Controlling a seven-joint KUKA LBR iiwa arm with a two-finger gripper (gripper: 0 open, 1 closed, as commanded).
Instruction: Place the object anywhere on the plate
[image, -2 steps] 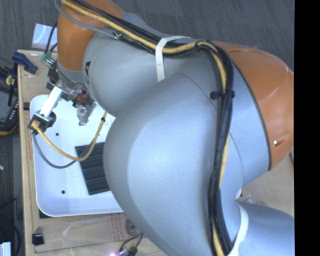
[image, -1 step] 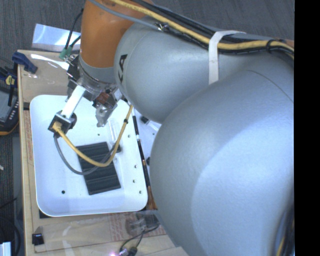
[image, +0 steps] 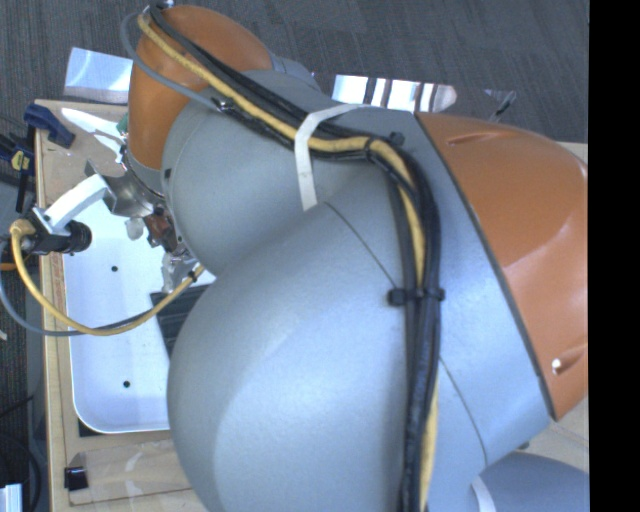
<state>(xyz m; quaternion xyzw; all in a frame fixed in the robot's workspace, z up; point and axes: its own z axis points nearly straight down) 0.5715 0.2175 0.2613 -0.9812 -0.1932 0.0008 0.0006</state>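
My grey arm (image: 330, 330) with its orange band (image: 185, 70) looms close under the camera and covers most of the view. Its wrist end hangs over the near-right part of the left white bin (image: 110, 300). There, metal gripper hardware (image: 155, 225) pokes out from under the grey housing, above the bin floor. The arm's bulk hides whatever lies below it, including the right bin and much of the left one.
A yellow cable (image: 60, 315) loops from the wrist over the left bin's floor. A white bracket with a black fitting (image: 60, 225) sticks out to the left. The wooden bench frame (image: 120, 470) runs along the bin's lower edge, with blue clamps (image: 45, 122) at the upper left.
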